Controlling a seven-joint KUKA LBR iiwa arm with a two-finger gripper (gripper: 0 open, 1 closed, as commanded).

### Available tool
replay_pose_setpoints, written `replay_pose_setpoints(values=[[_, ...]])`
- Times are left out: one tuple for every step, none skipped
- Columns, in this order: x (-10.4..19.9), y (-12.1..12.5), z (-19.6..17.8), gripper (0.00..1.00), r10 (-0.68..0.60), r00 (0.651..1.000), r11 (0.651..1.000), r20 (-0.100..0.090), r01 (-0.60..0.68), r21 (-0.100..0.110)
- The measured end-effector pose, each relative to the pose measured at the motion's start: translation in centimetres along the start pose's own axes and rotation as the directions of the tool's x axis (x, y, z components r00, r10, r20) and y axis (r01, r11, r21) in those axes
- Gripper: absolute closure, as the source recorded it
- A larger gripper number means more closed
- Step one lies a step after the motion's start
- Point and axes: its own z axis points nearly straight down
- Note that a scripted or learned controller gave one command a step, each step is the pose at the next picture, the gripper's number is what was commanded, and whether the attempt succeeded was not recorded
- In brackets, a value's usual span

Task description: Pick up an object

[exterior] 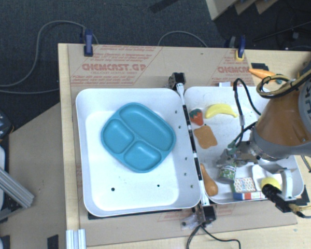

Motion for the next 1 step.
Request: replay_pose_setpoints(values=[[8.29,2.66,-7.80,1.00,-0.011,1.000,1.000,-0.002,0.011,-0.007]])
